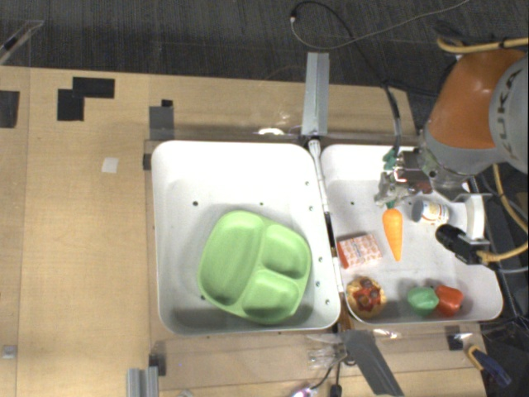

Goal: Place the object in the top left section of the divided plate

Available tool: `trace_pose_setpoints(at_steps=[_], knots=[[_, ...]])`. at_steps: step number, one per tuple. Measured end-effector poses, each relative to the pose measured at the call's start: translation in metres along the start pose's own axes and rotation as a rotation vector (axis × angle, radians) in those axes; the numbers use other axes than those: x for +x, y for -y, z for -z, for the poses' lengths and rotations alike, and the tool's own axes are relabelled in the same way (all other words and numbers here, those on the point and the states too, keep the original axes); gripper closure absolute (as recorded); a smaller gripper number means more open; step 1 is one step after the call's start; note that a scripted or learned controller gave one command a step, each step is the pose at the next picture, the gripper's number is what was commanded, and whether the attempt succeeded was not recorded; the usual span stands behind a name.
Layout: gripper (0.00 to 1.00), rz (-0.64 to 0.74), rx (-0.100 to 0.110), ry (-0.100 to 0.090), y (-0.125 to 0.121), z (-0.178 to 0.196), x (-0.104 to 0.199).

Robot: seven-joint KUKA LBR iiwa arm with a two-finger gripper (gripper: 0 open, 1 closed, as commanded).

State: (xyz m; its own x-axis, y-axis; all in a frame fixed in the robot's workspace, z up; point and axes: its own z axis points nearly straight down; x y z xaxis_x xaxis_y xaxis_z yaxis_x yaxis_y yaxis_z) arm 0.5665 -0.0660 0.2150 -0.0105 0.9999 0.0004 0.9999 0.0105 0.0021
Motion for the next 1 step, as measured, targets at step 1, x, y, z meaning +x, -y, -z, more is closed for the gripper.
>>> trace_pose_setpoints(at_steps=[1], knots=[[1.00, -0.058, 0.004, 0.000, 0.0638, -0.0328, 0.0071]])
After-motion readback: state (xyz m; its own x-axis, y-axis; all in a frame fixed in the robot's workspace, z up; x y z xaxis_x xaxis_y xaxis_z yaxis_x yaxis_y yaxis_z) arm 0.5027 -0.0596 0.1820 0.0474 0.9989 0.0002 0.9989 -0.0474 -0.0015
